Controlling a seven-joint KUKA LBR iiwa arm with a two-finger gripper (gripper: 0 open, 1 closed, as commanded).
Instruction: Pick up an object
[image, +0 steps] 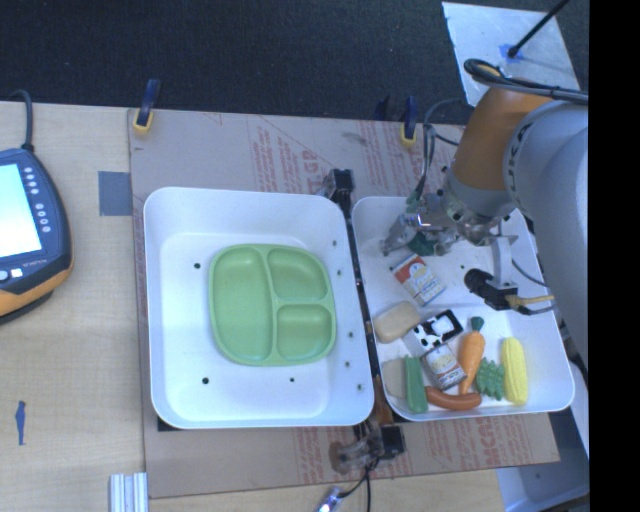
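Gripper (418, 232) hovers over right bin (560, 395) (jaw state unclear); small carton (421, 281) just below it.

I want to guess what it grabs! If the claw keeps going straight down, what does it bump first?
Probably the white floor of the right bin, near its top end. The claw hangs there, and the small carton lies just beside it. Depth is hard to judge.

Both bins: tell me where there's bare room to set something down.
Left bin: a bare white border runs all around the green divided plate, widest along its left and near sides. Right bin: crowded. Bread, carrot, corn and sausage fill the near half; the end effector hangs over the far corner.
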